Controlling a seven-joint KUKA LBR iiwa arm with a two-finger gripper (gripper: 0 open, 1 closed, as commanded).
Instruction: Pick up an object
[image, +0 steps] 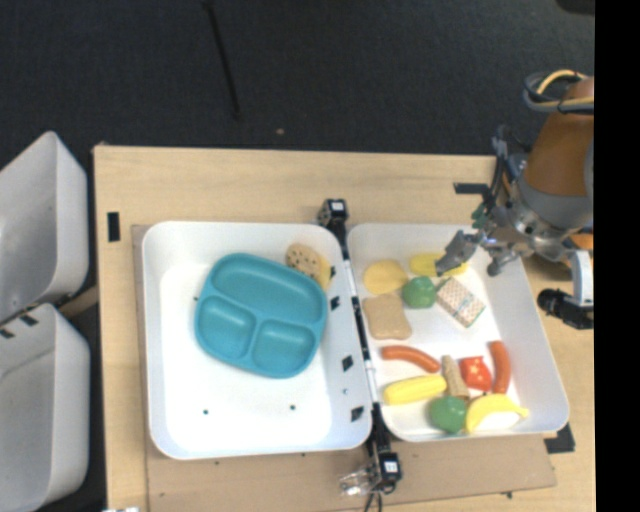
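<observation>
Toy food fills the right bin (545, 340); the tool (478, 250), fingers spread and holding nothing, hangs over its far edge, just above a yellow piece (428, 264).

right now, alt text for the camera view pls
A grey arm's claw hovers over the right bin's far edge, above toy food including a yellow piece. The left bin holds a blue divided plate and a cookie.

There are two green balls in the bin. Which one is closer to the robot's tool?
The green ball near the top of the right bin, beside the round yellow piece. It lies just below the tool; the other green ball sits at the bottom by the banana.
</observation>
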